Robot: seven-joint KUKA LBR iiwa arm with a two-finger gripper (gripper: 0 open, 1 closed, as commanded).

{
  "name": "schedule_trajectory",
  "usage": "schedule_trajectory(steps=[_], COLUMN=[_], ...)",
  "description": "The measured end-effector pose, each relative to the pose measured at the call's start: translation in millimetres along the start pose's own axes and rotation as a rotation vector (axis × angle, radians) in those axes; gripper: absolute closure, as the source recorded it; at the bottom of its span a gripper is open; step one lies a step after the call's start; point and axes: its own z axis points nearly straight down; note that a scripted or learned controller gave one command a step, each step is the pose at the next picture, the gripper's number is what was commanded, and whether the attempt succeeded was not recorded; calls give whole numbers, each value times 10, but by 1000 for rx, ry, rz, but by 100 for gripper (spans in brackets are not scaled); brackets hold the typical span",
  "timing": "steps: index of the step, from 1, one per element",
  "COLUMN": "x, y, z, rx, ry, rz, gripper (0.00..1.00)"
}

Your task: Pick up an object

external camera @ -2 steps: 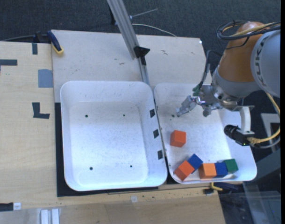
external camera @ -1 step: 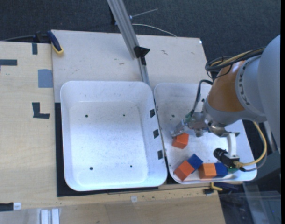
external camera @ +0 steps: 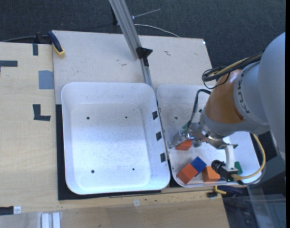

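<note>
Camera view looks down at a slant on the bench [external camera: 21,89], and we go from its left side to its right. On the far left we see the wooden top with some dark and grey tape marks, and a yellow and blue tool [external camera: 56,43] near the back edge. Next comes the left bin [external camera: 69,127], white and shallow. A metal rail [external camera: 128,25] runs from the top of the view down toward the place where the two bins meet.

The right bin [external camera: 166,113] carries the objects. A red-orange block [external camera: 184,146] lies in the middle of it, and the claw [external camera: 183,139] is just above this block, touching it or almost touching. We cannot tell if the block sits between the fingers, and we cannot tell how wide the claw stands, because the wrist hides much of it. Nearer the front rim lie an orange block [external camera: 186,173], a blue block [external camera: 198,164] beside it, a second orange block [external camera: 210,174] and a small green piece [external camera: 237,167].

We judge the task as under way but not done: the claw is down at an object, nothing looks lifted, and closing and raising are left.
</note>
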Motion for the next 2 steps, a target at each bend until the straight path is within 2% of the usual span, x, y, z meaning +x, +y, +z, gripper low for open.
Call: schedule_trajectory(steps=[1,2], x=[-2,879], y=[5,-281], z=[-99,-1042], rx=[-1,-9], ry=[0,3], rz=[0,-7], gripper=[100,100])
